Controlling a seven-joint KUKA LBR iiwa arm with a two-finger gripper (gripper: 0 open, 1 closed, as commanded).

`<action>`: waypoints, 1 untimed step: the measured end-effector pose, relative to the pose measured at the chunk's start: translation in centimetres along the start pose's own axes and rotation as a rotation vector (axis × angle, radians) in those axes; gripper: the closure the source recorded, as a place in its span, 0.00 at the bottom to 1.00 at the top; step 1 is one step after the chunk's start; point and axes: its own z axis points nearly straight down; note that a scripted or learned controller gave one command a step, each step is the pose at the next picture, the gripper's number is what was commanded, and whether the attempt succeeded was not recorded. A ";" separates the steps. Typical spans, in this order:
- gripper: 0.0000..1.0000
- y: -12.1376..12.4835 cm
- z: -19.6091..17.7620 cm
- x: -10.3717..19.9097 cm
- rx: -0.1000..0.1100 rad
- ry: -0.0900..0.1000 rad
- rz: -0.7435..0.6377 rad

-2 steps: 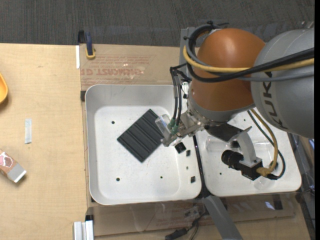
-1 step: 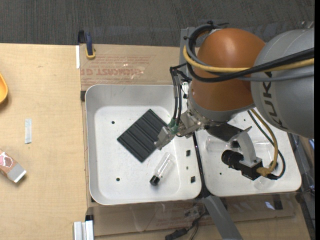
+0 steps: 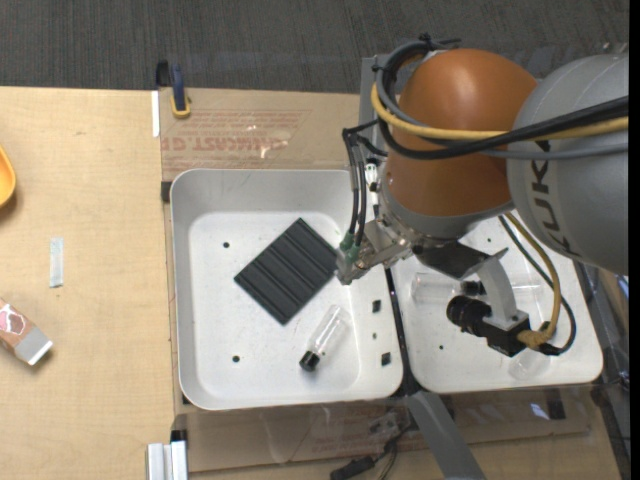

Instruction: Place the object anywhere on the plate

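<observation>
Dark ribbed plate [image 3: 288, 270] lies flat in left bin [image 3: 190, 298], turned diamond-wise, corner toward pincer. Small clear vial with black cap [image 3: 321, 337] lies just below plate, apart from it, long axis slanting up-right, cap end down-left. Pincer [image 3: 349, 261] sits at plate's right corner, above and right of vial; pincer state cannot be told. Likely move: down-left to vial, then short carry up-left onto plate. Open floor left and below; divider wall near on right. Bins on tabletop [image 3: 80, 168].

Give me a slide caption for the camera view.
KUKA arm reaches over left bin, beside dark ribbed plate and clear vial.
</observation>
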 end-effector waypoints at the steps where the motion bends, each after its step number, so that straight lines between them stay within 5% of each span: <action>1: 0.00 0.0 0.0 0.0 0.000 0.000 0.000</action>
